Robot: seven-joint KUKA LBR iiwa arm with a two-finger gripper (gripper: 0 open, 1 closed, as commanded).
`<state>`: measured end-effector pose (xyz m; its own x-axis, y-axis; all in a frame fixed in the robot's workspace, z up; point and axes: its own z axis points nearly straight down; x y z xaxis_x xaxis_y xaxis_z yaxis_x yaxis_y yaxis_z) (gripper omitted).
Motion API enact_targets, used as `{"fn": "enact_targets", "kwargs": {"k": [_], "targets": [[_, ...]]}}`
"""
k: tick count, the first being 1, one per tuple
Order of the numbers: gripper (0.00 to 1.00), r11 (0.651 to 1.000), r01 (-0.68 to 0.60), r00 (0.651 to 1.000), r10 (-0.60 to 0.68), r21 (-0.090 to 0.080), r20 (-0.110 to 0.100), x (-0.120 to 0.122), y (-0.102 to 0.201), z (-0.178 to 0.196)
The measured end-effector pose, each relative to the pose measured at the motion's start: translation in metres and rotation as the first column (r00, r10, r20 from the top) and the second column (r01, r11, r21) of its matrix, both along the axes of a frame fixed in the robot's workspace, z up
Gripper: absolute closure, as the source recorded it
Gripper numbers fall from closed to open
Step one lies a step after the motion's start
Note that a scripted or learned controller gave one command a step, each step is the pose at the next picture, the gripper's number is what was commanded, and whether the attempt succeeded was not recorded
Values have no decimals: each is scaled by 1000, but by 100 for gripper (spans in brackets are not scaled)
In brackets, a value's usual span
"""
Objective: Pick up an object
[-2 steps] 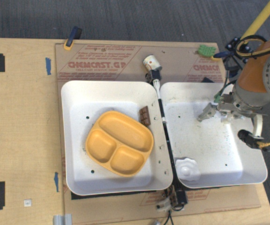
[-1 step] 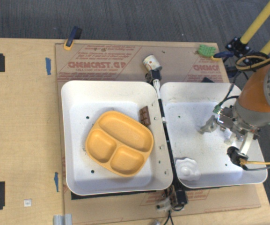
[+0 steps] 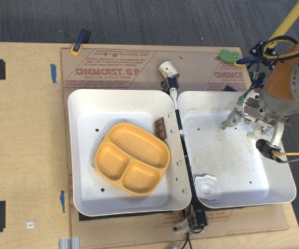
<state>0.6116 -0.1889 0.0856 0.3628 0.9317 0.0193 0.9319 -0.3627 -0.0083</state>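
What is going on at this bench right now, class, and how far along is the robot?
A grey arm reaches in from the right, its gripper over the right bin, near that bin's upper right part. Nothing shows between its fingers, so no pick is done yet. A yellow divided tray and a small brown object lie in the left bin; a small white object sits in the right bin.

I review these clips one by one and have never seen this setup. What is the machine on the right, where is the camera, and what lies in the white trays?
One camera looks down at a slant on a bench with two shallow white bins. The left bin holds a yellow three-compartment plastic plate and, by its right wall, a small brown block. The right bin has a small white object near its front left corner. The grey arm with an orange band reaches in from the right; its two-finger gripper sits over the right bin's upper area, nothing visible between its fingers.
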Motion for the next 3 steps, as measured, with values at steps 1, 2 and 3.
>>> {"fn": "enact_targets", "kwargs": {"k": [1,2,3], "targets": [[0,998,-63,998,63,5,4,9,-3,1],[100,998,-64,998,64,-9,4,8,-8,11],[100,942,-336,942,336,-24,3,56,-20,134]]}}
